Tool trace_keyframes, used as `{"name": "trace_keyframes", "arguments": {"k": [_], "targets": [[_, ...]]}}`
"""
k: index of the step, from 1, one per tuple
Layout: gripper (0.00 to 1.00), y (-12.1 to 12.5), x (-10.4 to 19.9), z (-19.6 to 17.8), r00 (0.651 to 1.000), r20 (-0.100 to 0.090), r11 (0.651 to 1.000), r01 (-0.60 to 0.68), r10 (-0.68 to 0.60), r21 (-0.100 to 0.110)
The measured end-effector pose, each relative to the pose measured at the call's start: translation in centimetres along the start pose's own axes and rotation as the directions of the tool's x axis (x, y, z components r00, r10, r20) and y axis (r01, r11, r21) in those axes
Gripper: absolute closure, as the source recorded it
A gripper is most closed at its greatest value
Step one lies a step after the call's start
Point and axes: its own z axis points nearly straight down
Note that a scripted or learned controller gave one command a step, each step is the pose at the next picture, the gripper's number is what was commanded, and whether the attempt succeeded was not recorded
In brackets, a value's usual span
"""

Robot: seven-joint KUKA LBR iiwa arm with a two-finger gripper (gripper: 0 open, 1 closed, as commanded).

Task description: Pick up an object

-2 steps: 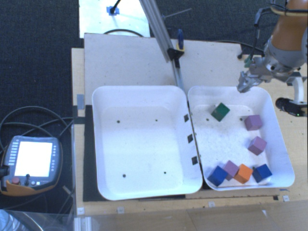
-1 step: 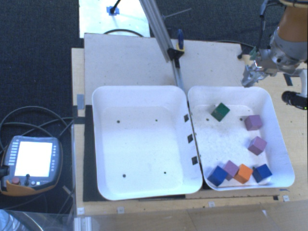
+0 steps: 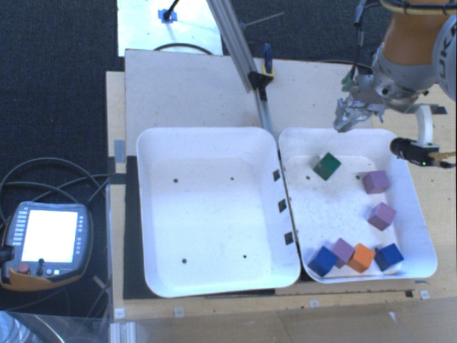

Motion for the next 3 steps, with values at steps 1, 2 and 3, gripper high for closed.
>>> {"name": "trace_keyframes", "arguments": {"k": [1, 2, 3], "targets": [[1.0, -1.2, 5.3, -0.2, 1.0, -0.001, 1.0, 0.0, 0.0, 0.0], [1.0, -3.4, 11.1, 1.1, 1.0, -0.001, 1.0, 0.001, -0.001, 0.003], [1.0, -4.8, 16.5, 3.2, 1.0, 0.0, 1.0, 0.0, 0.0, 0.003]]}}
